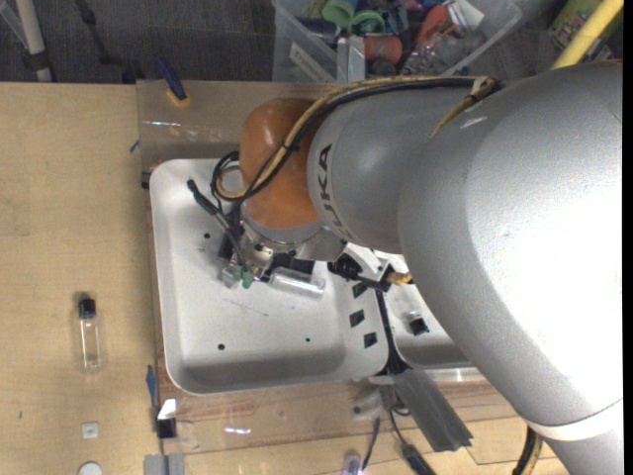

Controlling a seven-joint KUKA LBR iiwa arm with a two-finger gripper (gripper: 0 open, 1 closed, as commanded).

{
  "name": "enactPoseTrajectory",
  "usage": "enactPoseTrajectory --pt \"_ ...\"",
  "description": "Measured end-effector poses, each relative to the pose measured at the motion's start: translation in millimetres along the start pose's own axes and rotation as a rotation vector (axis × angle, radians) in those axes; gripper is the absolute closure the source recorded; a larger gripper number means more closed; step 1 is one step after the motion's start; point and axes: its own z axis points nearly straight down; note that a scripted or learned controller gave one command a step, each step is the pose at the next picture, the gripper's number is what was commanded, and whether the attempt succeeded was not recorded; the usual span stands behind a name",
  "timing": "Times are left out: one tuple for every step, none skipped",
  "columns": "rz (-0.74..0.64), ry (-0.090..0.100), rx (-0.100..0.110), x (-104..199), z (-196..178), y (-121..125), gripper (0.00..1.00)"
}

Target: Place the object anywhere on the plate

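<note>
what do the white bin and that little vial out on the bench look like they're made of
Bin: likely molded plastic, smooth with a slight sheen, judging by its rounded corners and soft highlights. Vial: clear glass or plastic, see-through with a dark cap. Bench: looks like matte light wood.

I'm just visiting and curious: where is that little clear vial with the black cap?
The small clear vial with the black cap lies on the wooden bench at the camera view's left, outside the shallow white bin and apart from its left wall.

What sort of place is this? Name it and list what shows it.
Most likely a robotics lab or test bench. A grey KUKA arm reaches over a shallow white bin on a plain wooden bench, and a clear tub of mixed colourful objects stands behind, like a stock of grasping test items.
</note>
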Motion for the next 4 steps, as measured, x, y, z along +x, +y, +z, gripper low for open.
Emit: enactPoseTrajectory --pt "0.319 -0.002 0.001 -40 -29 6 1.00" --pt "-0.118 -0.003 -0.001 -54 -50 28 1.00" --pt "0.255 0.001 0.005 -30 -41 33 1.00" --pt "-0.010 -0.003 0.000 -49 -79 28 1.00"
